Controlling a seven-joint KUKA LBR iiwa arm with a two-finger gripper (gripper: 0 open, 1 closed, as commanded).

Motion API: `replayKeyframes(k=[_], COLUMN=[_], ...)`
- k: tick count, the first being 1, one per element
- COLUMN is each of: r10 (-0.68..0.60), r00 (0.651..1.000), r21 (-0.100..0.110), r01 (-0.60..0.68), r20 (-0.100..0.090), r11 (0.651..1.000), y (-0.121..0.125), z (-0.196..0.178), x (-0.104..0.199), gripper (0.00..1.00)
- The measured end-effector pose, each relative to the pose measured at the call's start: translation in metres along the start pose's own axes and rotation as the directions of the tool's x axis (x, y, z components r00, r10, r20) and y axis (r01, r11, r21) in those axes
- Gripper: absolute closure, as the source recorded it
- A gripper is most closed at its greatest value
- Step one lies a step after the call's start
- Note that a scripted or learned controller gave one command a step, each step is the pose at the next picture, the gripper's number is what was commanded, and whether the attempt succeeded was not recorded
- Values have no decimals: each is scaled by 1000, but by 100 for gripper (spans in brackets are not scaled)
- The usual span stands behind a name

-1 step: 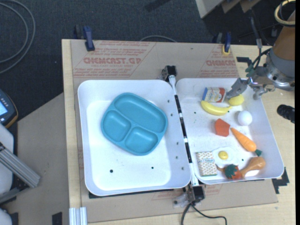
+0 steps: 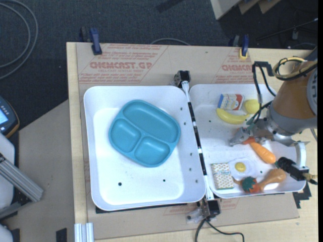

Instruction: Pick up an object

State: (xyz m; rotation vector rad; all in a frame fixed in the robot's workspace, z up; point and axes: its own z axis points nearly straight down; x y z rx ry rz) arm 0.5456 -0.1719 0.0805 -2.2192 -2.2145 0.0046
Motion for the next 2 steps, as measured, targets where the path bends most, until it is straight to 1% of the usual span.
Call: replayKeyframes(k=[1, 2], r10=[-1, -13], r00=[1000, 1000], r21=[-9, -19], r01=[1, 13], r20=[4, 0], r11=[1000, 1000], y=[3, 38], z=[-14, -110], x=[0, 89], gripper=[100, 100])
